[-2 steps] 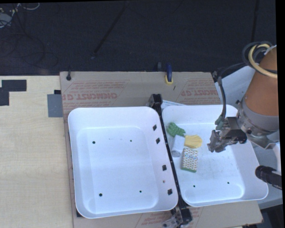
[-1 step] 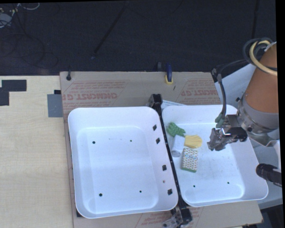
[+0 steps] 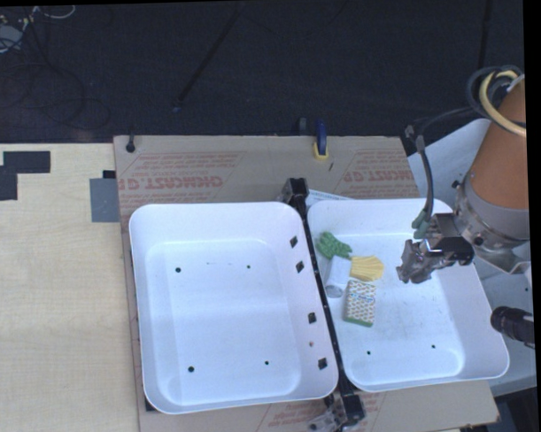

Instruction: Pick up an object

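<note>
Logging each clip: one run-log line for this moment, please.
gripper over right bin | green item, yellow item, patterned packet at left side | nothing held

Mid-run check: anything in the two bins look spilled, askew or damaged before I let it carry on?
Nothing stands out. The green item, yellow piece, a pale item and patterned packet lie clustered at the right bin's left side, inside its wall. The tool is over that bin, beside them.

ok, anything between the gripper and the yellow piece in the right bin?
Nothing visible. The gripper sits to the right of the yellow piece, with bare right bin floor between them. The green item and the patterned packet lie off that line.
</note>
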Action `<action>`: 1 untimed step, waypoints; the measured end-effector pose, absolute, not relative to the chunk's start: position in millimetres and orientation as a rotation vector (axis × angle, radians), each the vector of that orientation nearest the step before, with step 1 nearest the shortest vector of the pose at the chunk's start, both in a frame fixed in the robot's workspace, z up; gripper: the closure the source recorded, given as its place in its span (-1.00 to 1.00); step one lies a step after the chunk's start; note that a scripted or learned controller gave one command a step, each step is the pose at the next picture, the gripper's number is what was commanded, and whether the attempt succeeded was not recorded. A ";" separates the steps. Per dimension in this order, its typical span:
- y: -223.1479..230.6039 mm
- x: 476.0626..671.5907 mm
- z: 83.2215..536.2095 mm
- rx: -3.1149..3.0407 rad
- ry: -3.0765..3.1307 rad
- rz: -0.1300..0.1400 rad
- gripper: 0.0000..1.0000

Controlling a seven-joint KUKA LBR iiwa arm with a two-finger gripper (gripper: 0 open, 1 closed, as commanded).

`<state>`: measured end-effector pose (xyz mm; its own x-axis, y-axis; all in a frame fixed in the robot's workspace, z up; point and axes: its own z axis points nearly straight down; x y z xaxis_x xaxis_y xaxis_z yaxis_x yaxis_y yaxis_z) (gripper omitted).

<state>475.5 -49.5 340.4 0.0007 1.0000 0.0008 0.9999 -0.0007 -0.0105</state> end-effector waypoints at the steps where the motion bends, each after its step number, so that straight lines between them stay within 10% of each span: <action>1: -50.0 475.6 349.4 -2.212 -2.216 0.014 1.00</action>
